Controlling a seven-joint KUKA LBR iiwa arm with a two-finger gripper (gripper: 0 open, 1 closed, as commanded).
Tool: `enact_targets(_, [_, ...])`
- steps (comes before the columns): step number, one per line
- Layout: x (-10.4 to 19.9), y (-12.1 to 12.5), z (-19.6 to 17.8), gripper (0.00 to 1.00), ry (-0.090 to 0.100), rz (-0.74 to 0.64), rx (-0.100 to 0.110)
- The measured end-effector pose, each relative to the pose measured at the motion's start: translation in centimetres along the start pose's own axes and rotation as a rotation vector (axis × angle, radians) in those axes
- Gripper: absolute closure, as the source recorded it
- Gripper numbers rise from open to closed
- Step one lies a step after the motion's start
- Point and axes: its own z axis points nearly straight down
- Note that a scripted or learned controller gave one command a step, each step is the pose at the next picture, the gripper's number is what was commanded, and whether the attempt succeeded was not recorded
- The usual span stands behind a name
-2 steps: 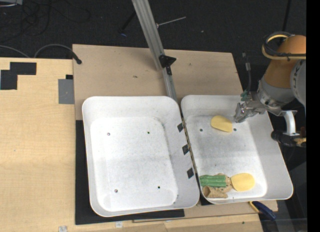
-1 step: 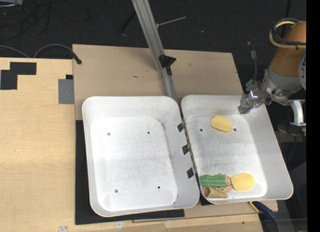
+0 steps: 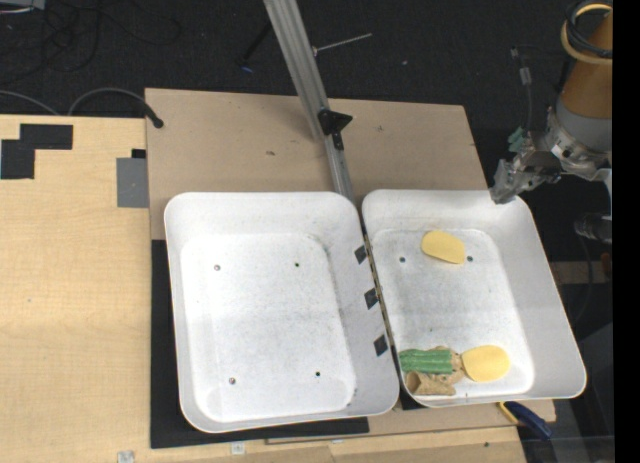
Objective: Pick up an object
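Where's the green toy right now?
The green toy lies in the right bin, near its front left corner, touching a tan object and beside a yellow piece.

We see our arm (image 3: 583, 81) come in from the right, its orange band high at the upper right edge and the grey wrist below it angling down and to the left. Our end effector (image 3: 503, 186) points downward at the low end of that slant.
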Motion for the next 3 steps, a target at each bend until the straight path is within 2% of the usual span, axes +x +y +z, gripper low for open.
enact_targets(1, [-0.1,0.1,-5.2,1.0,0.0,0.0,0.002])
enact_targets(3, [9.2,-4.2,-5.0,1.0,0.004,-0.002,0.009])
